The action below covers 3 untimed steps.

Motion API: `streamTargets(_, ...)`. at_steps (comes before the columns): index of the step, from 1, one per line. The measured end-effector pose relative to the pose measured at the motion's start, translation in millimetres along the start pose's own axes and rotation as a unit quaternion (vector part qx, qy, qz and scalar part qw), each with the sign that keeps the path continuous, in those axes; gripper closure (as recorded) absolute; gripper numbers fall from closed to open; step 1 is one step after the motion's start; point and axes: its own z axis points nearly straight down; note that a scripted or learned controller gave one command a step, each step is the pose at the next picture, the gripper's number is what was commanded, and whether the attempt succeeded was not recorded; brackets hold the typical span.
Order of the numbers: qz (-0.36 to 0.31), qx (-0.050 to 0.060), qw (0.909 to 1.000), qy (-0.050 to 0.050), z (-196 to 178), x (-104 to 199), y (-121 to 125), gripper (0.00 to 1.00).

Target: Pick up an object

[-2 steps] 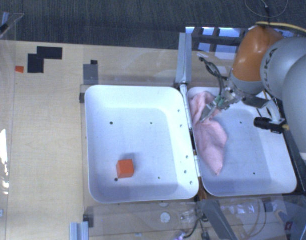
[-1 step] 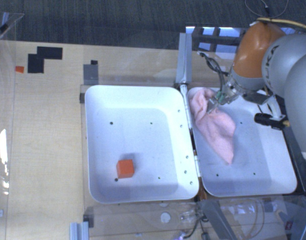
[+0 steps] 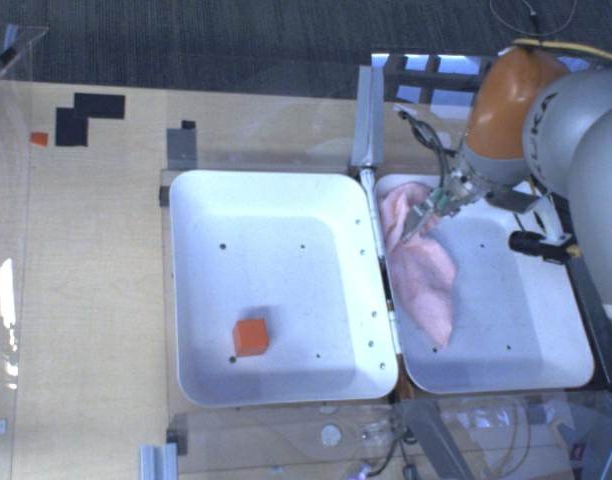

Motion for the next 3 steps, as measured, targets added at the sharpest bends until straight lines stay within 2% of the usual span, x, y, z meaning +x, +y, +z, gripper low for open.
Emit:
streamTargets(2,0.0,0.0,1.0,0.0,0.0,0.0,0.0,0.0)
streamTargets(3,-0.002,-0.006,1.0,-0.006,-9.9,-1.9,3.7,1.0)
